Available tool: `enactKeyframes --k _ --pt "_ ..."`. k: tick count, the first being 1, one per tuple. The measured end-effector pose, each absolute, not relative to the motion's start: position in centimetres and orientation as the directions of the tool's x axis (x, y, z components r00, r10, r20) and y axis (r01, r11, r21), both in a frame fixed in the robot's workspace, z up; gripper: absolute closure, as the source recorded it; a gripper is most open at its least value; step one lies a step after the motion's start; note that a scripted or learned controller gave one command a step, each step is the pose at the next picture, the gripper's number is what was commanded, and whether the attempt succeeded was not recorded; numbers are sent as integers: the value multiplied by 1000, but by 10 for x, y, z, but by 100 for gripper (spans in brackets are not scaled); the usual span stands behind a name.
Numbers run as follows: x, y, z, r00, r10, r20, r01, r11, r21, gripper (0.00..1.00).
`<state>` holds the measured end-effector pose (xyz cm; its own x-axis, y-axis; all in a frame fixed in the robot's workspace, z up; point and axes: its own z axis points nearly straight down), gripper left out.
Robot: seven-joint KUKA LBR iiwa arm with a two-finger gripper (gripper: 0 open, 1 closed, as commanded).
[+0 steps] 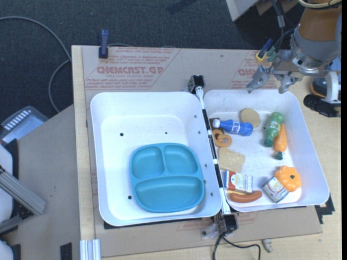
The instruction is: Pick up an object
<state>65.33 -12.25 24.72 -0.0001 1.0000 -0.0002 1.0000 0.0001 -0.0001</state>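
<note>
Presently: one arm (pixel 320 20), grey with an orange band, entered from the right, its gripper (pixel 274 81) poised over the far rim of the right bin (pixel 312 161). Fingers spread apart, nothing between them.

Step in hand, by my judgement: choosing and approaching a piece. To do it well, the gripper should drop straight onto something that stands clear of its neighbours and of the bin wall, fingers straddling the narrow side, closing only once low enough to catch the body.

Candidates, right bin:
- Blue bottle (pixel 236 127), white cap, lying on its side near the divider. Slim, rounded, may roll.
- Tan round disc (pixel 250 116), flat, just beside the bottle. Hard to get under.
- Green bottle (pixel 272 127), lying beside an orange carrot (pixel 281 138); the two touch or nearly so. Closest to the gripper, but crowded.
- Pretzel (pixel 222 140), small, against the divider.
- Tan square slice (pixel 231 159), flat, toast-like.
- Red and white packet (pixel 237 182), with a sausage (pixel 245 196) just in front of it.
- Orange pumpkin-like piece (pixel 288 178), plump, resting against a small carton (pixel 275 190) at the near corner.

Best bet, I'd say: the blue bottle or the green one, gripped across the width.

Left bin (pixel 108 161): one blue divided plate (pixel 167 177), three compartments. Too wide and flat for these fingers, in my view.
</note>
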Motion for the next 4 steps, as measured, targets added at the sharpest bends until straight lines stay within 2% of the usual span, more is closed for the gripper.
enactKeyframes --k 1,2,3,4 --pt "656 -160 167 1 1000 0 1000 -1 -2 0" --pt "637 -164 84 0 1000 1 1000 0 -2 0" --pt "652 -106 85 -1 1000 1 1000 1 2 0" --pt "586 -147 109 1 1000 -1 1000 -1 -1 0"
